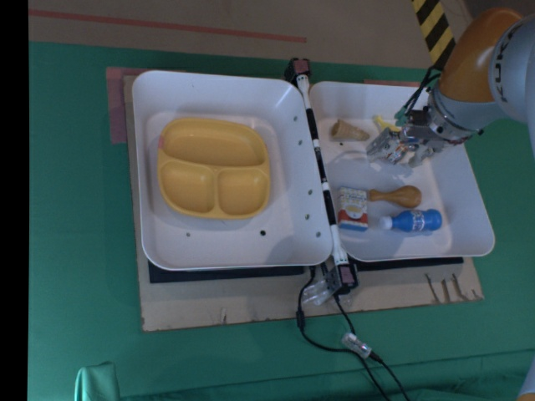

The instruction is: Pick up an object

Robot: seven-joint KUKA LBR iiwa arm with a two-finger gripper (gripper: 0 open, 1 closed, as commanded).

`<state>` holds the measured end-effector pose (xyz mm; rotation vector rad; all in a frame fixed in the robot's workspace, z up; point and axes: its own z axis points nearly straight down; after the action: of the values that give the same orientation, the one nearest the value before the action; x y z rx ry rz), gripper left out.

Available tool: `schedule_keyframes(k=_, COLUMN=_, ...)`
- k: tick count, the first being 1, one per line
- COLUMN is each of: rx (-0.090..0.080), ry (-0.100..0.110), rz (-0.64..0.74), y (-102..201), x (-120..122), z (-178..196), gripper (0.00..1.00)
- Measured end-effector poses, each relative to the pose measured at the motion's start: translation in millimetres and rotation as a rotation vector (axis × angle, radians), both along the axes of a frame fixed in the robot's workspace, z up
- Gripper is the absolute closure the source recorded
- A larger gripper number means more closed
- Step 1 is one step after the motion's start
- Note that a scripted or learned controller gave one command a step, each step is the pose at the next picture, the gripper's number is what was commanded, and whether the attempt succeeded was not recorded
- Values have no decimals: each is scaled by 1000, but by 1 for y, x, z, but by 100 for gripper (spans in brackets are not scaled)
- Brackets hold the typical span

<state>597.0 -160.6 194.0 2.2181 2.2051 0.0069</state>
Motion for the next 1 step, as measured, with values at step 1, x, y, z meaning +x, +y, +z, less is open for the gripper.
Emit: schedule_keyframes(k=1, rx=-3, ry=-6, rz=-1, y=-30, x=-36, z=-6, gripper=0)
